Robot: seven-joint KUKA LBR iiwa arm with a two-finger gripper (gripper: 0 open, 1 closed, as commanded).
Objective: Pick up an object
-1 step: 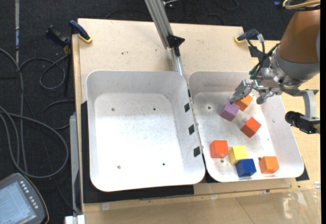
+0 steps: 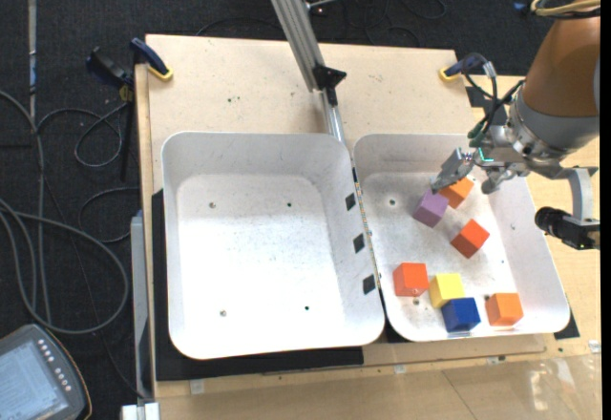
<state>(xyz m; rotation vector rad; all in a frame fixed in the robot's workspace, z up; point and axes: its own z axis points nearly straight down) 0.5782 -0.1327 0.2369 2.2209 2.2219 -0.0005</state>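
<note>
My gripper (image 2: pixel 471 179) hangs over the far part of the right bin (image 2: pixel 544 246), reaching in from the right. Its two fingers stand apart, one finger (image 2: pixel 448 177) on the left and the other on the right. A small orange block (image 2: pixel 459 191) lies just below and between them, on the bin floor as far as I can see. A purple block (image 2: pixel 431 208) touches the orange one on its left. A red block (image 2: pixel 470 238) lies a little nearer the front.
At the front of the right bin sit a red-orange block (image 2: pixel 410 279), a yellow block (image 2: pixel 445 289), a blue block (image 2: pixel 460 314) and an orange block (image 2: pixel 504 308). The left bin (image 2: pixel 181 218) adjoins it. A metal pole (image 2: pixel 291 12) slants over the bench.
</note>
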